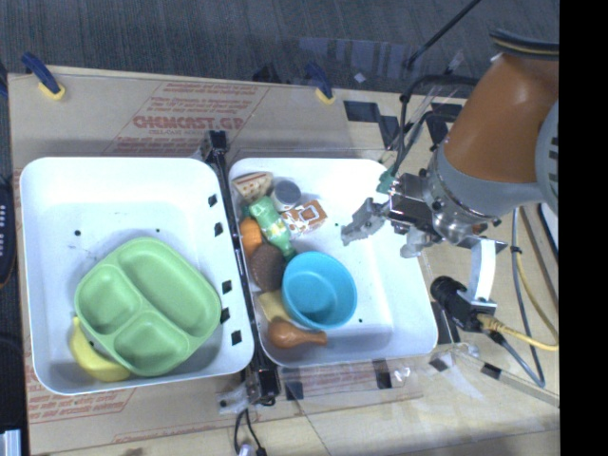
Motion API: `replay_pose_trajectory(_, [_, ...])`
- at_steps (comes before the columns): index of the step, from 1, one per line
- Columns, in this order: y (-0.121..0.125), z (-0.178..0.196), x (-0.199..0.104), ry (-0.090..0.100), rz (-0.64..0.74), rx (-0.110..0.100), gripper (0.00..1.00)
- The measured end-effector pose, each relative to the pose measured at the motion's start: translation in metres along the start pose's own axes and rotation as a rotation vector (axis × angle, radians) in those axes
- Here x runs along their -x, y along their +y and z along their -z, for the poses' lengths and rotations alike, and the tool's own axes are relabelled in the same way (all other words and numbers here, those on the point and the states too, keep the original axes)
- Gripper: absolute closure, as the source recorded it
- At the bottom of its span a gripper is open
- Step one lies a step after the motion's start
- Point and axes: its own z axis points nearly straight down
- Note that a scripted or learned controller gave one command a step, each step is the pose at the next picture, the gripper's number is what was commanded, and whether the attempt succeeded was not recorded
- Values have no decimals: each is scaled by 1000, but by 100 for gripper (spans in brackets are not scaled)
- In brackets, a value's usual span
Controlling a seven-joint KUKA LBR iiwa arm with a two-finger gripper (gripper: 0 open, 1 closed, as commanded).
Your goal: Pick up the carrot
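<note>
The arm reaches in from three o'clock and its tool (366,224) hangs above the bare floor of the right bin (394,283), at about two o'clock from the blue bowl (318,290). Whether the tool stands wide or narrow I cannot tell; nothing shows between its fingers.

The carrot (250,235) looks to be the orange piece pressed against the right bin's nine o'clock wall, half covered by a green packet (268,222) lying across it. So the step in hand is the approach: the grasp is not yet made, and the tool stands well apart from its target.

The next move, as I judge it, calls for travel toward nine o'clock across the bin, then a descent into a tight spot.

That spot is crowded. A round brown thing (268,266) lies just below the carrot at six o'clock, touching the bowl. A small can (286,194) and a printed box (306,218) sit toward one o'clock of it. The bin wall and the packet leave little room for the fingers.

In the left bin, a green divided plate (147,304) rests over a yellow thing (90,361).
</note>
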Motion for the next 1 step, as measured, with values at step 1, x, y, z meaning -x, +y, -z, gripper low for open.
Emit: replay_pose_trajectory(1, [44, 130, 65, -2, 159, 8, 0])
